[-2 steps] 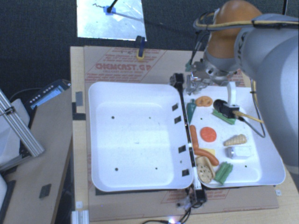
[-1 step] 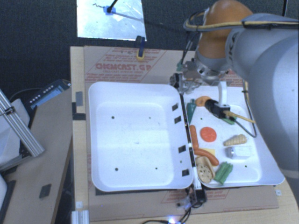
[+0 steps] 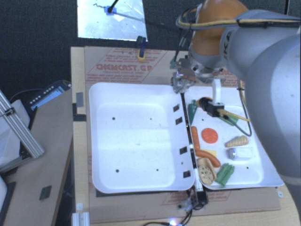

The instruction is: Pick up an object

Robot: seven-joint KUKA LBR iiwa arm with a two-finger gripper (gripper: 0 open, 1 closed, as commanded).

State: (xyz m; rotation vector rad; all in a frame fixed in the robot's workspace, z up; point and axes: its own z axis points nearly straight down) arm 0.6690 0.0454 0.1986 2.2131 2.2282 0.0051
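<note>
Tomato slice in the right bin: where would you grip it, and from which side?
The tomato slice lies flat with bare floor around it. Probably come straight down and pinch across its rim; the side toward the hot dog looks tighter.

bins (image 3: 131, 140): smooth white plastic | board (image 3: 122, 66): matt cardboard | arm (image 3: 273, 55): glossy grey

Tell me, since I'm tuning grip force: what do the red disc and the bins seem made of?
The red disc looks like matte moulded plastic, toy food probably: flat, even colour. The bins look like thin glossy white plastic, judging by soft sheen and rounded, formed rims. Neither is certain.
</note>
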